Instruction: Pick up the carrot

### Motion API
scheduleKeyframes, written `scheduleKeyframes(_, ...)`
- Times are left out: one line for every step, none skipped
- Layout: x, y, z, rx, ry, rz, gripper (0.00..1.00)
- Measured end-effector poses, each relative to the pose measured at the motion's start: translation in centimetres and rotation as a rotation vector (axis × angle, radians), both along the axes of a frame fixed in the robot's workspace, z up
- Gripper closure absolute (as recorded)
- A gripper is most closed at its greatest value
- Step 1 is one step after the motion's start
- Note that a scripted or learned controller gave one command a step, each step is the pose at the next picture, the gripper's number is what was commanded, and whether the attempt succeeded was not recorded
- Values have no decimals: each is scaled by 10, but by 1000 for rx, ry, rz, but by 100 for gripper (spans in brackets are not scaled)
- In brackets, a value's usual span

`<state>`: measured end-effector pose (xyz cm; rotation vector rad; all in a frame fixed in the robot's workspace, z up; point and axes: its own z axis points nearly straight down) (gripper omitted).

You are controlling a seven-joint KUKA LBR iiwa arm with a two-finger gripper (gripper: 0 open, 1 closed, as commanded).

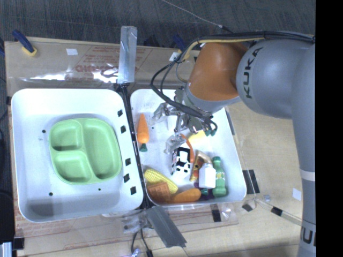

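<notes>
1 carrot point(142, 130) beside gripper point(174, 126), right bin point(234, 143).

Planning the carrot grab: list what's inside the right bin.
The right bin holds a carrot by its left wall, corn, a black-and-white cow toy, bottles and an orange piece. The arm covers its upper part.

Carrot point(142, 130) clear above — bin wall point(130, 138) beside
</notes>
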<state>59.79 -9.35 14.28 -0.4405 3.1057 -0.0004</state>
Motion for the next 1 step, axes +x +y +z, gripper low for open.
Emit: scheduleKeyframes(-14,-4,-51,-4,3,-150,0)
